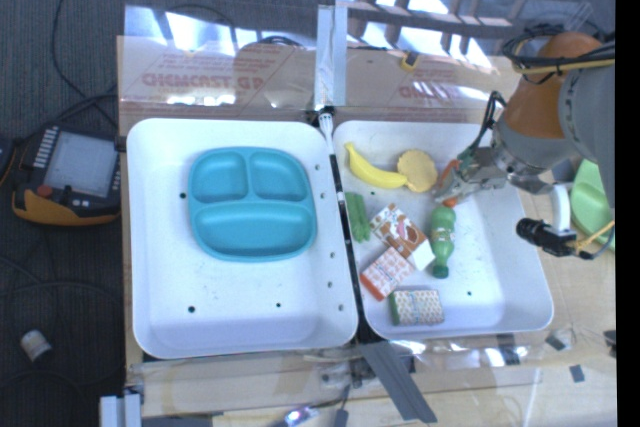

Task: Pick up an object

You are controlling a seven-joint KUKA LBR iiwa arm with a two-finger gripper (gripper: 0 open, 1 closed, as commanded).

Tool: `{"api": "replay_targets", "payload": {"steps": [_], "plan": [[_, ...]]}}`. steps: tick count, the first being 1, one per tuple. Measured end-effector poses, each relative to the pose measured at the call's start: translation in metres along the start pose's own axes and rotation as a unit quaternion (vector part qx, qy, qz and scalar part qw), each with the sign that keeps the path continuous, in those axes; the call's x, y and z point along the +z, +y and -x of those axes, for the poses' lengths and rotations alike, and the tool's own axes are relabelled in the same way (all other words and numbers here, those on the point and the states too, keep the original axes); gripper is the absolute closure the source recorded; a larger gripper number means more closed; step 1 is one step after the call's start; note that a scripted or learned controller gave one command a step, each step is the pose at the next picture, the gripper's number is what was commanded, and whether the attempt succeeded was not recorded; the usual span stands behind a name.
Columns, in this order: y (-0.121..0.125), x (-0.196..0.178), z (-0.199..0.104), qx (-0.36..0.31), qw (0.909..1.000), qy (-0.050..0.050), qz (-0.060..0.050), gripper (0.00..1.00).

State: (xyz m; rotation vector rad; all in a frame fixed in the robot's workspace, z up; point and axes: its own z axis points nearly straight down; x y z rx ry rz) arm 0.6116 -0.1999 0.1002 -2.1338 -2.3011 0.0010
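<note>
The nearest thing to me is the green bottle [441, 240], lying near the middle of the right bin [520, 305] with its cap end pointing up toward my gripper [452, 187]. I judge it light, stiff and smooth, so it may roll or slip; I would take it across the body, at its widest part, not at the narrow neck. Just above it lies a tan cookie [417, 170], flat and hard to get under, touching the tip of a yellow banana [372, 169] that curves toward the bin's left wall. Left of the bottle are two red-and-white packets [398, 229], one below the other, thin and probably crinkly, and a dark green pod [356, 215] beside the wall. A small green block [416, 306] sits near the front edge.

My gripper hangs low over the bin, between the cookie and the bottle's cap, close to both. I cannot tell whether it is spread or pressed together, and I see nothing pinched in it. My arm [550, 115] comes in from the right, wrist bent down and leftward.

The left bin [160, 295] holds a blue divided plate [251, 202], well apart from me.
</note>
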Motion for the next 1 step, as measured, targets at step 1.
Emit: {"api": "replay_targets", "payload": {"steps": [1], "plan": [[0.0020, -0.0834, -0.0516, 0.051, 0.9987, -0.001, 0.000, 1.00]]}}
